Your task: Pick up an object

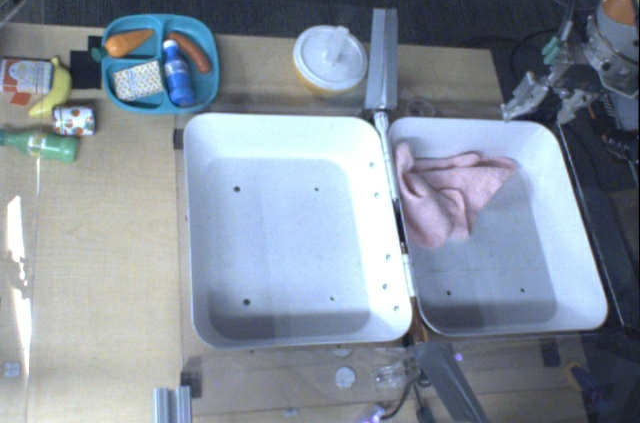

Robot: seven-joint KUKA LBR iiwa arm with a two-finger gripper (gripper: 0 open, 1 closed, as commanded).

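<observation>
A crumpled pink cloth (447,192) lies in the right bin (560,301), against its left wall and toward the back. My gripper (545,103) hangs above the back right corner of that bin, up and to the right of the cloth and well apart from it. Its two fingers are spread, with nothing between them. The grey arm with its orange band (620,1) rises toward the top right corner of the view.
The left bin (215,311) sits beside the right one. Behind it stand a white lidded cup (330,58) and a blue divided tray (160,63) of toy food. A banana (52,88), a small can (73,120) and a green bottle (40,145) lie at far left.
</observation>
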